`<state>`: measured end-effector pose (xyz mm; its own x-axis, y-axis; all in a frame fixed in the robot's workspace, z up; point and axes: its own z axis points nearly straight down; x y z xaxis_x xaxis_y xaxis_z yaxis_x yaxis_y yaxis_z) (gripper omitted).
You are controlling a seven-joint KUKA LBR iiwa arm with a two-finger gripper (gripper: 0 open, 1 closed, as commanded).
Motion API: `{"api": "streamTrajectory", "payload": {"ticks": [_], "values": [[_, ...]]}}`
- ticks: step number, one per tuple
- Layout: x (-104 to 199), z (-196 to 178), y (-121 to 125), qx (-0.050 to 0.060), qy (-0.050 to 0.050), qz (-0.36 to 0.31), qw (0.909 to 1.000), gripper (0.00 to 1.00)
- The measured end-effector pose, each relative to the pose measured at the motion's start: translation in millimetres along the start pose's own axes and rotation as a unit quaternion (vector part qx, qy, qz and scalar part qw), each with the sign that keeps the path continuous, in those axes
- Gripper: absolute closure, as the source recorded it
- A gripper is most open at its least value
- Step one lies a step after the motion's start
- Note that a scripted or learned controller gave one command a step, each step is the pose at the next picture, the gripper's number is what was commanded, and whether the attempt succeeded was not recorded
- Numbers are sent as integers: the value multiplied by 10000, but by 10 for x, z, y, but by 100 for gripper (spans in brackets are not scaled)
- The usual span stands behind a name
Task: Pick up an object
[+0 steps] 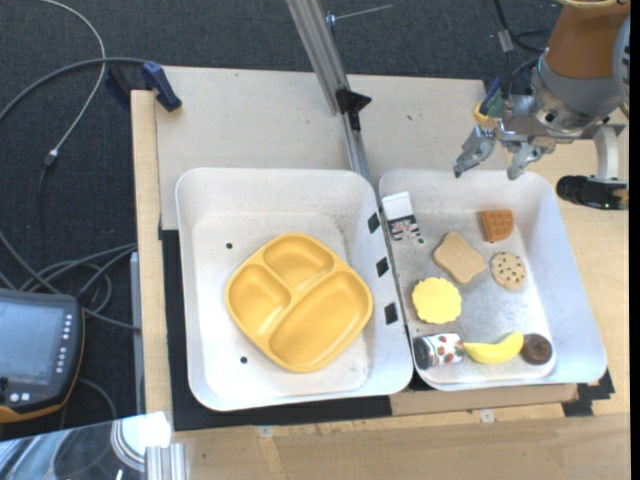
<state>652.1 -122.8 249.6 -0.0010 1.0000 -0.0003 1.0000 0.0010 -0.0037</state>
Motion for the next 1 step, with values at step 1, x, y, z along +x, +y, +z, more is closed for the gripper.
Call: {"api": "streamTrajectory", "payload": {"ticks": [1], "values": [[4, -117, 7, -14, -3, -9, 10000, 100]]}}
